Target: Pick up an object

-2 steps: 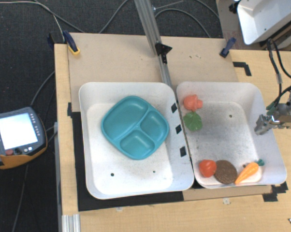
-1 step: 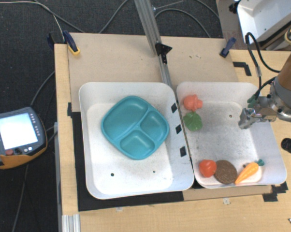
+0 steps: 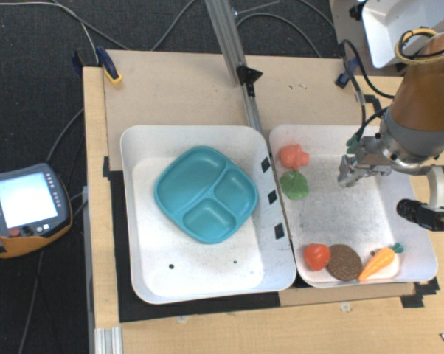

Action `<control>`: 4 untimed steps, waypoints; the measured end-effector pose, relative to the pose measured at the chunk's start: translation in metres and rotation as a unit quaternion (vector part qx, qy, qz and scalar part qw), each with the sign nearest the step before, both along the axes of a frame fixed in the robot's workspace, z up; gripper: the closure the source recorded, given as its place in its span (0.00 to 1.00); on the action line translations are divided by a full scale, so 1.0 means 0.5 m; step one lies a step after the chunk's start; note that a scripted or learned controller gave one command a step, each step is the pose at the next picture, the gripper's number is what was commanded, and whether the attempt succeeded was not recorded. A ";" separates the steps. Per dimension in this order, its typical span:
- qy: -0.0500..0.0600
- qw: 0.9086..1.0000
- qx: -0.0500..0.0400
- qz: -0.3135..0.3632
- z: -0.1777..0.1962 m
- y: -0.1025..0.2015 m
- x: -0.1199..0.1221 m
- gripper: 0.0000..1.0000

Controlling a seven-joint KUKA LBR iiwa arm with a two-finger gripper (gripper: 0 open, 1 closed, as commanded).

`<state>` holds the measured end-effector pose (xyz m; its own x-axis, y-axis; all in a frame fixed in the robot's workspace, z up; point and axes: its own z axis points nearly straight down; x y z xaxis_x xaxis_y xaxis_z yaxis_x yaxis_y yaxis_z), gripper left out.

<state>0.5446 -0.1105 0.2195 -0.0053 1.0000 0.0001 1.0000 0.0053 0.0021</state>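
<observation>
Robot arm enters from upper right of frame, orange band showing above grey wrist at right edge. Wrist angles down and left, w/ cables looped along its left side. The hand (image 3: pixel 352 169) hangs at right-centre of frame, pointing down-left, metal fingers (image 3: pixel 347 174) close together; nothing visible btwn them. White housing sits at top right corner.

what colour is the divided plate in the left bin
Teal blue; the divided plate shows clearly in the camera view.
</observation>
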 end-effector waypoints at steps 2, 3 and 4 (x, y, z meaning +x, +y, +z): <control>-0.001 1.000 0.001 0.001 0.009 0.202 0.088 1.00; 0.000 1.000 0.001 0.000 -0.006 0.285 0.135 1.00; 0.000 1.000 0.001 0.001 -0.002 0.386 0.172 1.00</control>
